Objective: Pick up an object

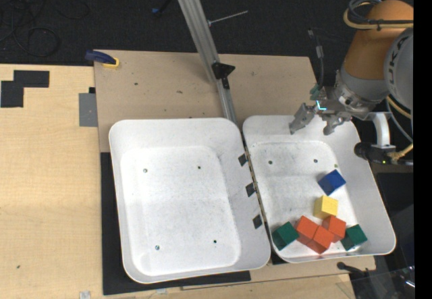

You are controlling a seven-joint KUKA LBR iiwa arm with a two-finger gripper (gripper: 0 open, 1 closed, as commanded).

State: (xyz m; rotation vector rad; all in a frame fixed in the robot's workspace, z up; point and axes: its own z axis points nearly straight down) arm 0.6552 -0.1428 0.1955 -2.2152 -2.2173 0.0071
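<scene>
the grey arm with the orange band reaches in over the far right corner of the right shallow white plastic bin (pixel 368 176), and its two-finger hand (pixel 315 120) hangs above that bin's far rim with its fingers apart and nothing between them.

the things to pick from are small, hard-looking blocks gathered toward the near right corner of the right bin. a blue cube (pixel 331 181) sits alone, tilted a little, nearer the middle of the right side. just below it is a yellow cube (pixel 329 206). nearer the front edge lies a tight cluster: orange blocks (pixel 319 230) packed together, a dark green cube (pixel 285 234) touching them on the left and another dark green cube (pixel 354 236) on the right, close to the bin wall. the left shallow white plastic bin (pixel 128 136) lies beside it on the wooden worktop (pixel 47 176).

these blocks look light, stiff and smooth-faced, so a firm pinch across two flat opposite faces should do; a grip on edges or corners would likely slip or twist the block out. the blue cube seems the easiest choice, since it stands apart from the others with room on both sides for the fingers, though the hand would need turning to match its tilt. the clustered blocks leave little gap for fingers, and the right green one crowds the wall.
</scene>
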